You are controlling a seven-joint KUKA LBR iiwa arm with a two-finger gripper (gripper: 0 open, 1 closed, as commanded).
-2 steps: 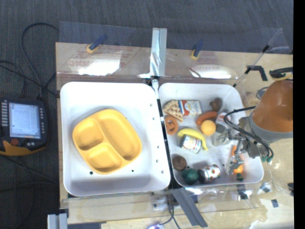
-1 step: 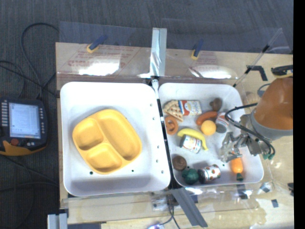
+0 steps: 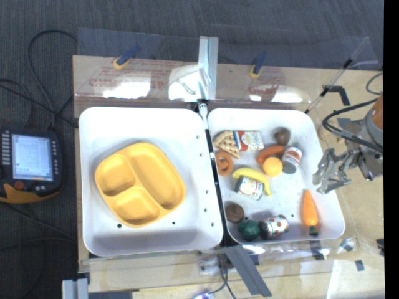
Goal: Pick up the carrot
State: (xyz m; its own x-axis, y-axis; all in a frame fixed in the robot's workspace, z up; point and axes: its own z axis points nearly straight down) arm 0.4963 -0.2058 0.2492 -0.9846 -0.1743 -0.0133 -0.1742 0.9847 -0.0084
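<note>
Left bin (image 3: 87, 167): yellow divided tray (image 3: 139, 183), fully visible. Right bin (image 3: 293, 118): crowded toy food, small labels unreadable. Carrot (image 3: 310, 211): orange, green stub at lower end, lying near right wall, apart from neighbours. My pincer (image 3: 330, 173) above right rim, just beside carrot; spread or closed, cannot tell. My arm cut off at frame edge.

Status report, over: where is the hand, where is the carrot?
Hand at right bin's right rim, holding nothing. Carrot lies in that bin, near-right corner, just below hand. Nothing on top of it.
</note>
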